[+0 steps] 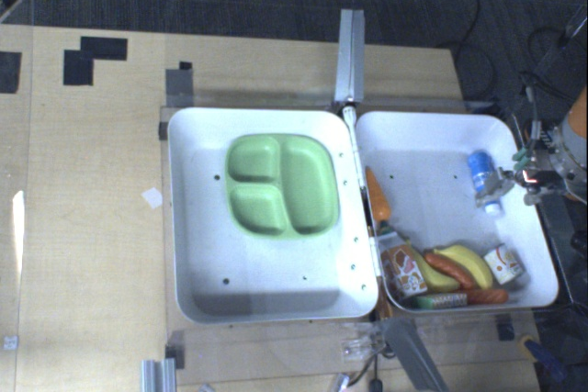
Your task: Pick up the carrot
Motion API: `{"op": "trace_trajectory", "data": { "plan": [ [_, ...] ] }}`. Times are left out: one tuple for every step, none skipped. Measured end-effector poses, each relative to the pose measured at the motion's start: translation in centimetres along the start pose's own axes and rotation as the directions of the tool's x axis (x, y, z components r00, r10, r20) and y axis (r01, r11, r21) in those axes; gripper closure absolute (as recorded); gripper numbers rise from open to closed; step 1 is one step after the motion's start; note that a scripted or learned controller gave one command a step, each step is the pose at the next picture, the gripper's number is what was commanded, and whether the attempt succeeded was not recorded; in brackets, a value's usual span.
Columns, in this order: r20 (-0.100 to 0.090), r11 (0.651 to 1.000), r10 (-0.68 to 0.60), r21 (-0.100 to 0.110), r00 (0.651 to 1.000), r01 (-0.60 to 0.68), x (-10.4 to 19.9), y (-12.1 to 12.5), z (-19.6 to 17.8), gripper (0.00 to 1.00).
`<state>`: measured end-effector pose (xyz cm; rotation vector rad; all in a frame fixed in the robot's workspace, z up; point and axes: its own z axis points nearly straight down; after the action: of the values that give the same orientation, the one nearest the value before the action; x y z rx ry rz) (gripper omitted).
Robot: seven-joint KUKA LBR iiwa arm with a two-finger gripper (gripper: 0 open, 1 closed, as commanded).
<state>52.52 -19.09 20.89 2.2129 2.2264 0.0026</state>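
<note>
My jaws (531, 172) hover at the right bin's (432, 138) far right rim, beside a blue bottle (480, 171); I cannot tell whether they are spread or pressed together. The carrot (376, 196) lies well apart to my left, against the bin's left wall, its long axis running far to near.

Left bin (184, 225), well left of the jaws, contains a green divided plate (281, 183); right bin (432, 151) holds a blue bottle (480, 170) just beside the jaws; banana (467, 262), packet (404, 269) and small can (506, 264) lie below them.
</note>
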Motion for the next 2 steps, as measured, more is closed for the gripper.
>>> {"op": "trace_trajectory", "data": {
  "plan": [
    [0.001,0.976,0.218,-0.003,0.976,-0.218,-0.6,10.3,-3.4,0.0],
    [0.0,0.887,0.463,-0.001,0.887,-0.463,4.6,14.5,0.3,0.0]
  ]
}}
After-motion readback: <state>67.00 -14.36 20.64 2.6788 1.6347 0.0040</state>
